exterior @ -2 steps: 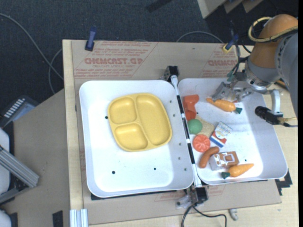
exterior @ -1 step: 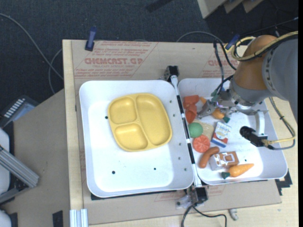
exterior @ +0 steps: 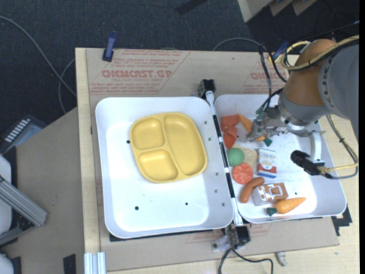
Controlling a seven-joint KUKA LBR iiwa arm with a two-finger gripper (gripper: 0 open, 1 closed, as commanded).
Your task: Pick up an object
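The hand (exterior: 261,127), grip unclear, hovers at the right bin's (exterior: 331,201) eleven o'clock; a carrot (exterior: 290,205) at five o'clock lies pointing three o'clock.

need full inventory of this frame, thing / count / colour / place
bins: 2, white, side by side on the bench
divided plate: 1, yellow, three compartments, in the left bin
red pieces: a cluster, red-orange, right bin, far left corner
green ball: 1, right bin, by the divider
tomato-like piece: 1, red, below the green ball
sausage: 1, orange-red, right bin, near side
carrot: 1, orange, green tip, right bin, near edge
small cartons: 2, white with print, mid right bin
arm: 1, grey and orange, over the right bin
claw: 1, low among the far items
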